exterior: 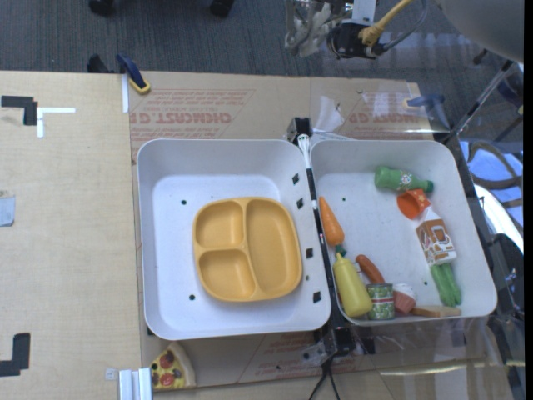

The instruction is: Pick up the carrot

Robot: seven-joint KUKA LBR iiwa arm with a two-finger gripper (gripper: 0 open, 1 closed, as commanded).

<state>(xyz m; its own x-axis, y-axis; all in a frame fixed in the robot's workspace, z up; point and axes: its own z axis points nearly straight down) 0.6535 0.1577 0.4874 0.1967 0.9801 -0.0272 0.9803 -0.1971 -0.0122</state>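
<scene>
End effector [310,30] hangs far above carrot [331,221].

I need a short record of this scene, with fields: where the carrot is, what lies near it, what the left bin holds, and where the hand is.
carrot: right bin, at its left wall, lying flat
near carrot: yellow bottle just below it; sausage to the lower right
other items, right bin: green bottle, can, carton
left bin: holds a yellow tray with three compartments
hand: above the bins at the top of the view, away from the carrot
task state: carrot not yet picked up
</scene>
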